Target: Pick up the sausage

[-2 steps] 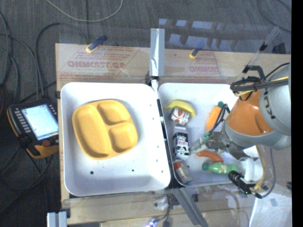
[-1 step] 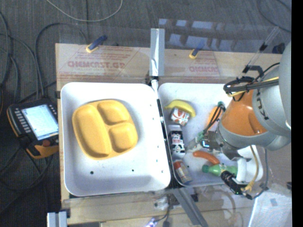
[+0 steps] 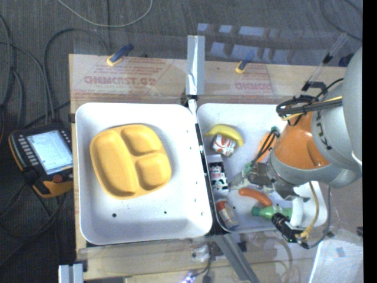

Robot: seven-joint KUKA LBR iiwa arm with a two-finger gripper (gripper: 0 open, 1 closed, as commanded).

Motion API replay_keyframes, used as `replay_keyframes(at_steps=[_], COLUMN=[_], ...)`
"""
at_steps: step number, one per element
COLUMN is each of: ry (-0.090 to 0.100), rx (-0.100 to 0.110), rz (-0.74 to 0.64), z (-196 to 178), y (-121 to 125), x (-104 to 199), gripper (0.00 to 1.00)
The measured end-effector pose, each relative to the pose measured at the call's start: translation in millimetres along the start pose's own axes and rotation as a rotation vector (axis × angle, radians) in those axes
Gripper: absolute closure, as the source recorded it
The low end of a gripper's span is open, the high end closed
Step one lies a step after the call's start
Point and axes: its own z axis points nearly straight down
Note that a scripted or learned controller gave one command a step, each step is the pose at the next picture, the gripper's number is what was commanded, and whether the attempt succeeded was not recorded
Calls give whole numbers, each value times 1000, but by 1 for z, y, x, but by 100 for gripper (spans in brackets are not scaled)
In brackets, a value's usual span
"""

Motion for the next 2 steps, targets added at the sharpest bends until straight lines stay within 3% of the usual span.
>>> replay_keyframes(at_steps=[1,2], ry=[-5,-2], rx=[-3,-3], rz=[-7,-307], z=[-1,-1], y=[-1,1], x=[4,-4], gripper=[0,0])
